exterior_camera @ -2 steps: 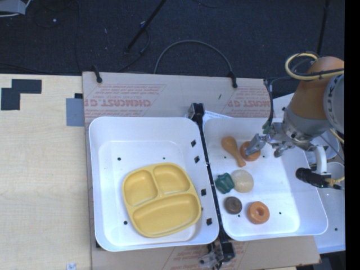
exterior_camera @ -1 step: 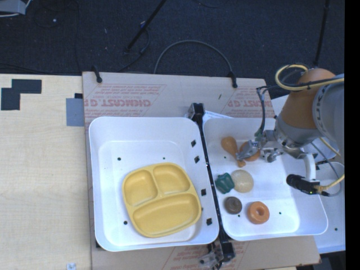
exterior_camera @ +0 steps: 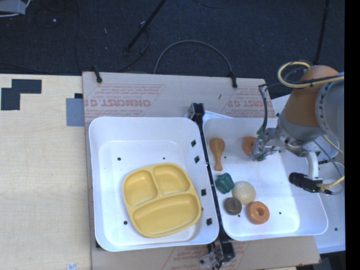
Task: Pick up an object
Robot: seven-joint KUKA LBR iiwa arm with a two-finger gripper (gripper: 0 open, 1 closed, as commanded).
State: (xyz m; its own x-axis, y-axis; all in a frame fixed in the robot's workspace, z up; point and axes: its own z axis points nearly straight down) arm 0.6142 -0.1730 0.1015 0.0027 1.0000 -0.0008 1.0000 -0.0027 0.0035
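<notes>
Nearest things: at the front of the right bin [exterior_camera: 315, 229] I see a donut [exterior_camera: 259, 212], orange and ring-shaped, with a dark round piece [exterior_camera: 233, 206] just beside it on the left.
Likely target: a small orange object [exterior_camera: 248, 145] toward the back of the right bin, right beside the claw [exterior_camera: 259, 152]; I judge this is what I am going for, though any loose item would serve.
Target's look: rounded, orange, partly hidden by the claw, so I can't name it more closely.
Claw state: I cannot tell how it is set, and I see nothing held in it.
Doing the step well: I would centre over the orange object before closing, keep off the bin's back wall, and check that it lifts with the claw.
Other choices: a pale ball [exterior_camera: 244, 192] and a green piece [exterior_camera: 225, 182] touch or nearly touch each other mid-bin; a drumstick [exterior_camera: 217, 152] lies near the divider, apart from the rest, and looks an easier pick.
Left bin: the left bin [exterior_camera: 107, 151] holds a yellow tray [exterior_camera: 162, 198] with three compartments.
Bench: the bench [exterior_camera: 39, 179] carries both bins side by side.
</notes>
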